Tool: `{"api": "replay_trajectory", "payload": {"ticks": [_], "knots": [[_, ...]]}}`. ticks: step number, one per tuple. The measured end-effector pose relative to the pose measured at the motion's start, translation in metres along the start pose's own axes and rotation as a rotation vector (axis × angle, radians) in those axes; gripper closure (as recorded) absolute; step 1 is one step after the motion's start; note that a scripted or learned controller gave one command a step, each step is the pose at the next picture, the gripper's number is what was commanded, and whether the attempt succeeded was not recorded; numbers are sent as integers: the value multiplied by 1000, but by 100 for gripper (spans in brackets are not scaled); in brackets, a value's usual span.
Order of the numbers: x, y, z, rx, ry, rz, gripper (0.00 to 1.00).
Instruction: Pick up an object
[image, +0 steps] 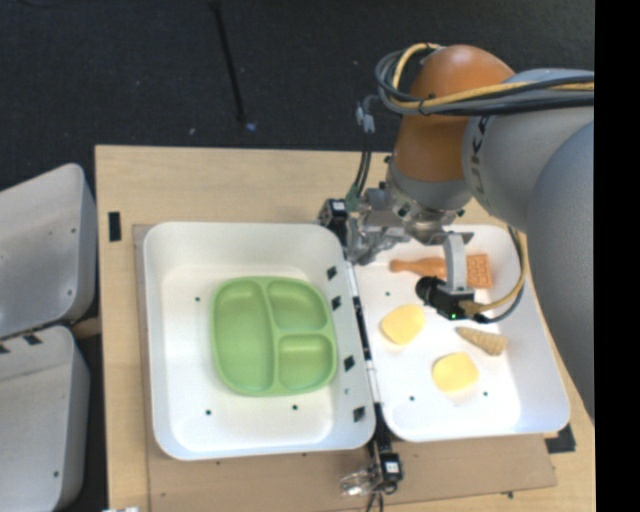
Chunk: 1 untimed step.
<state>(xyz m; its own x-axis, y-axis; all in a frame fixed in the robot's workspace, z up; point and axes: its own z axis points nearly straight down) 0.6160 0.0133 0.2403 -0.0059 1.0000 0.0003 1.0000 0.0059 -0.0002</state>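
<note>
1. The gripper (373, 240) hangs under the orange wrist band, over the far left corner of the right bin (535, 400), close to the wall where the 2 bins meet. The view does not let me tell whether it is open or closed, and nothing can be seen held in it
2. Nearest to it is an orange drumstick-shaped toy (420, 266), lying flat just to its right. An orange waffle-textured square (479, 270) lies beside that toy's thick end
3. Further toward the near side are a yellow disc (402, 324) near the dividing wall, a tan wedge (488, 343) to its right, and a second yellow disc (455, 372) nearest the front. All 3 lie apart from one another
4. The left bin (160, 400) holds a green 3-compartment plate (272, 333), well apart from the gripper
5. Judged step: the approach, with no object lifted yet. The drumstick-shaped toy looks like the likeliest target
6. The next move calls for shifting a little right to centre over that toy, turning the wrist to span its narrow width, then descending to the bin floor before closing and lifting
</note>
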Motion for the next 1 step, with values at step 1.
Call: {"api": "replay_trajectory", "payload": {"ticks": [1], "knots": [[41, -6, 0, 1, 0, 0, 100]]}}
